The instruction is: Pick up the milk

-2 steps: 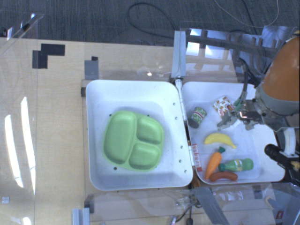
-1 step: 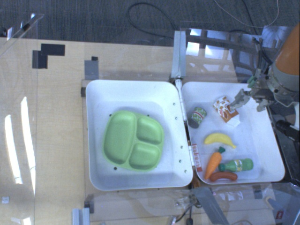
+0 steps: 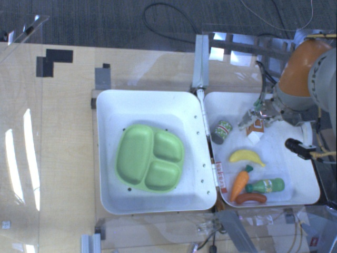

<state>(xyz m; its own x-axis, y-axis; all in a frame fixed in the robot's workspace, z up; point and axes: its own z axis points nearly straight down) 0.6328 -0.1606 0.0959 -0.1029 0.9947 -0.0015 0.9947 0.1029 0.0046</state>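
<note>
Beyond the sausage (image 3: pixel 250 198) and banana (image 3: pixel 247 157), the hand (image 3: pixel 258 116) sits over the milk (image 3: pixel 255 130); its grip I cannot tell.

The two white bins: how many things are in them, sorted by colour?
Green: 3, the divided plate, the can and the bottle
Yellow: 1, the banana
Orange: 1, the carrot
Red: 1, the sausage
Orange and white: 1, the milk carton
Total: 7

bins (image 3: pixel 158 101) 2 | green tray (image 3: pixel 150 157) 1 | can (image 3: pixel 222 130) 1 | milk (image 3: pixel 256 130) 1 | banana (image 3: pixel 246 157) 1 | carrot (image 3: pixel 239 183) 1 | bottle (image 3: pixel 265 185) 1 | sausage (image 3: pixel 251 198) 1
</note>
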